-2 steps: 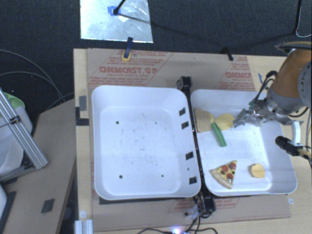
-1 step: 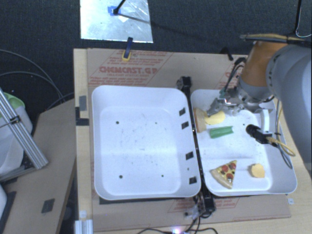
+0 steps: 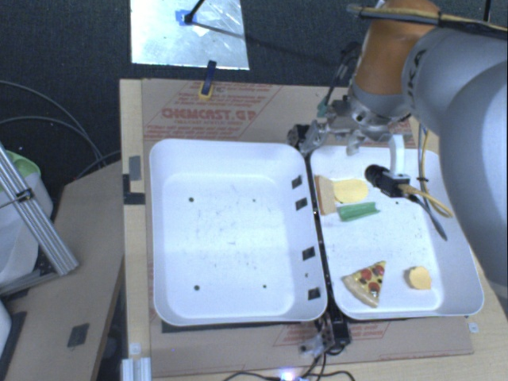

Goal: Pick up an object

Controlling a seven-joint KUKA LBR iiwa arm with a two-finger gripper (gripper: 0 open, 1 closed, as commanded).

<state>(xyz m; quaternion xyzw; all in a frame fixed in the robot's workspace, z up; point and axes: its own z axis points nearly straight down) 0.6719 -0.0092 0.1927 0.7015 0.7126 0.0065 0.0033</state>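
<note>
Step in hand: choosing and approaching — nothing sits between the fingers, so I judge the pick not yet made.
Targets: all lie in the right-hand shallow white plastic bin [image 3: 456, 280]. A round yellow disc-shaped toy piece [image 3: 350, 190] rests at its upper left, overlapping a tan flat wedge [image 3: 325, 194]; a small green strip [image 3: 356, 210] lies just below the disc, touching or nearly so.
Other targets: a toy pizza slice with red dots [image 3: 366, 282] near the front edge, and a small orange-yellow round chunk [image 3: 419, 278] beside it, apart from it.
Best choice: by my judgement the orange-yellow round chunk or the pizza slice — each stands free, so the fingers can straddle it without catching a neighbour. The clustered disc, wedge and strip risk a crowded grasp.
How to do it well: centre over one piece, come straight down, close only once the fingers flank it.
Gripper: the two-finger gripper [image 3: 337, 137] hangs above the rear rim of the right bin, near the divide between the bins; whether its fingers are apart or together I cannot tell.
Arm pose: the grey arm with its orange band [image 3: 389, 38] reaches in from the right, wrist turned downward over the back of the bin.
Left-hand shallow white bin [image 3: 230, 236]: beside the right one, their walls touching.
</note>
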